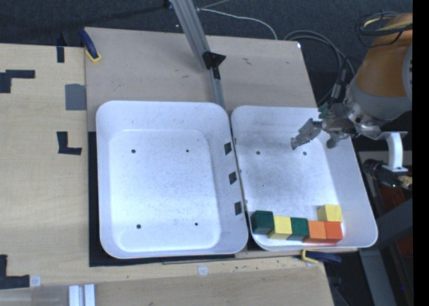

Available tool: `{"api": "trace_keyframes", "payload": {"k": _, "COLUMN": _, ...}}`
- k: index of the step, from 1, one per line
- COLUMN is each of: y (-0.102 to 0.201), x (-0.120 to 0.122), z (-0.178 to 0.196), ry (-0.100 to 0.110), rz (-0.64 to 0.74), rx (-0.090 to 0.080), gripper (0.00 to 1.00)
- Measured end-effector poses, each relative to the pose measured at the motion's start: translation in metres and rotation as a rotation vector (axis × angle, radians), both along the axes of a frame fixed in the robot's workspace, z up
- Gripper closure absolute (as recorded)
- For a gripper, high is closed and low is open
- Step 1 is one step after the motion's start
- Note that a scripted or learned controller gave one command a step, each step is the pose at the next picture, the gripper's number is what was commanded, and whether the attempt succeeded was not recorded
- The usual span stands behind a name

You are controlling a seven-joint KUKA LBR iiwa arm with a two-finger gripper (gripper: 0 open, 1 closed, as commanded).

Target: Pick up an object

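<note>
Claw: the claw (315, 133) hangs over the upper right part of the right bin, tilted, with its tips pointing toward the left of the view.
Claw state: one grey finger reaches toward the bin's middle and a second, shorter one sits beside it with a gap between them, so the claw looks spread apart; nothing lies between the fingers.
Arm: the arm (382, 77) comes in from the right edge, its orange band just above the wrist, with dark cables looping behind it.
Right bin: the right bin (281, 171) is a shallow white tray with a speckled floor; the floor under the claw is bare.
Blocks: a cluster of small blocks sits along the near edge of the right bin, well apart from the claw.
Block order: from left to right, a green block (262, 221), a yellow block (282, 226), a second green block (299, 229), then an orange block (317, 230) and a red-orange block (333, 231), each touching the next.
Extra block: another yellow block (329, 213) stands just behind the orange pair, against the bin's right corner.
Left bin: the left bin (164, 177) sits just beside the right one, their rims touching.
Surface: the surface (134, 70) under both bins is tan, with a paler wooden panel to the left carrying dark tape marks.
Pole: a grey metal pole (191, 17) slants down from the top of the view to the gap between the bins.
</note>
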State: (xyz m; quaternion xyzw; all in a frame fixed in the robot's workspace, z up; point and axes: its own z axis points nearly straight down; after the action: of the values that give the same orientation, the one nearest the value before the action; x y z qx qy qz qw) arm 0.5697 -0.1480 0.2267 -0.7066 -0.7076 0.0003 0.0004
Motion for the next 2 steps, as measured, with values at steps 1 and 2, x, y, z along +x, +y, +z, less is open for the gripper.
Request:
{"api": "trace_keyframes", "payload": {"k": 1, "y": 0.0368, "x": -0.0700, "z": -0.1267, "ry": 0.012, "rz": -0.001, "rx": 0.003, "gripper": 0.00}}
{"api": "trace_keyframes", "payload": {"k": 2, "y": 0.0408, "x": -0.0630, "z": -0.1329, "ry": 0.004, "rz": 0.000, "rx": 0.001, "gripper": 0.00}}
